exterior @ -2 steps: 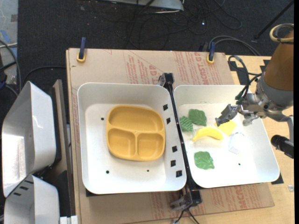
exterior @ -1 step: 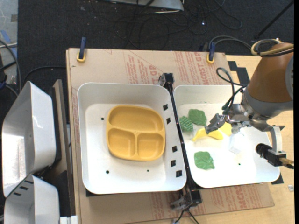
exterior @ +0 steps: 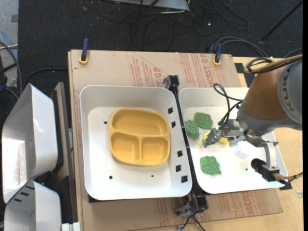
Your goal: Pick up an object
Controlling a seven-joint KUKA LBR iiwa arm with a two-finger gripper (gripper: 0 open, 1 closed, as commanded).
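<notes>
Three green pieces lie in the right bin; the gripper sits low among them by something yellow. Whether its jaws are apart, I cannot tell. Best centre squarely over one piece before closing.

Yellow divided tray in the left white bin.
</notes>
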